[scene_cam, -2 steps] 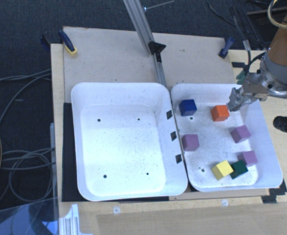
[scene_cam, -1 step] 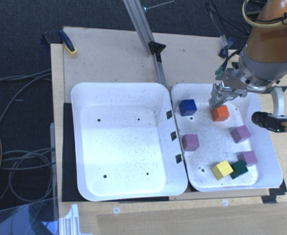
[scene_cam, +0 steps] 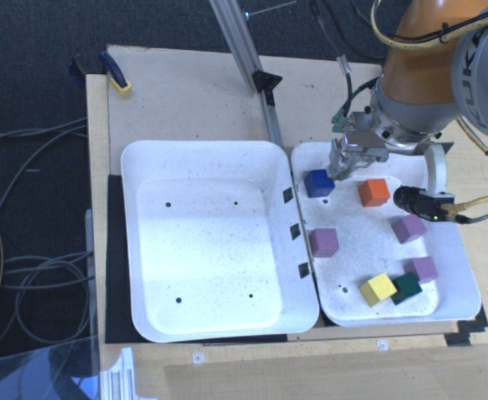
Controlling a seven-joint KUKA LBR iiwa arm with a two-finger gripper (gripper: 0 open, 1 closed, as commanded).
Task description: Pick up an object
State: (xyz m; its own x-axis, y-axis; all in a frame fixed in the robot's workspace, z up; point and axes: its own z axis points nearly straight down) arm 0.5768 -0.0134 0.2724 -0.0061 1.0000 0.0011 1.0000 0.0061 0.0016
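Blue cube (scene_cam: 318, 182) in right bin (scene_cam: 444, 302), beside orange cube (scene_cam: 375, 192). Pincer (scene_cam: 341, 172) just right of blue cube; finger state not discernible.

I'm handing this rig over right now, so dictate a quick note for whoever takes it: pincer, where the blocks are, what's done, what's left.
Pincer: low over the right bin, at the blue cube's right edge; whether it grips anything cannot be told.
Blocks, all in the right bin: blue cube at the upper left, orange cube beside it, three purple cubes, yellow cube touching the green cube near the front.
Done: arm brought down to the blue cube.
Left: grasp a block and lift it; none is visibly raised yet.
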